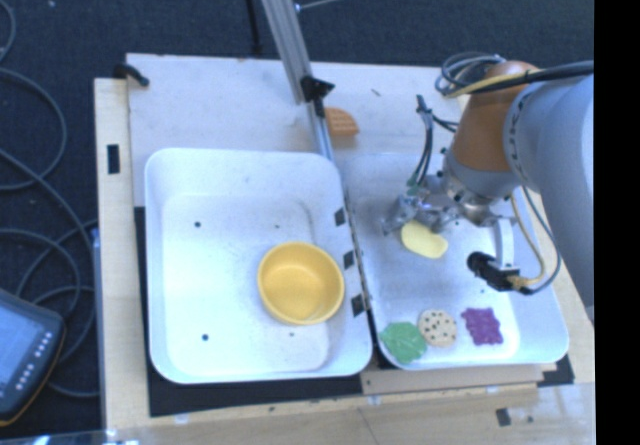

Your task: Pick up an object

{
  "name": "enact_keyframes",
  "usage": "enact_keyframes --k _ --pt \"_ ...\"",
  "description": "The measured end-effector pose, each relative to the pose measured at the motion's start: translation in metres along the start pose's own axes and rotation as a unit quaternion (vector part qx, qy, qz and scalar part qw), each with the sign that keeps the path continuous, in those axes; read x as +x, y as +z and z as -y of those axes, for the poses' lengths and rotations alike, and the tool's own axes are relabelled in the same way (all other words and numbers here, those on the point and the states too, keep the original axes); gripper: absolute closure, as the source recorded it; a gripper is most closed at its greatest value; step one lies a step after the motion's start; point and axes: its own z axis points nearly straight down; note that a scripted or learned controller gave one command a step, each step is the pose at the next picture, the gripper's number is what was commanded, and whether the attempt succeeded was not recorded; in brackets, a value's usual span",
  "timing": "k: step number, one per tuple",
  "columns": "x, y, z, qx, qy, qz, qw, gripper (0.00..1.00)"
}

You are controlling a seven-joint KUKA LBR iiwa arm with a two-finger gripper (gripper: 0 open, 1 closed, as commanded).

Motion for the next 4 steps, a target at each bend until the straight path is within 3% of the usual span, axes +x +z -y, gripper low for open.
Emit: enact_keyframes --k 1,3,4 --pt "-0.001 -0.013 -0.001 -0.003 0.002 -0.001 1.0 1.0" --pt "-0.008 -0.118 -0.001 -0.003 -0.003 -0.001 1.0 1.0" --pt "-0.009 -0.132 -0.002 -0.002 -0.003 -0.002 1.0 1.0"
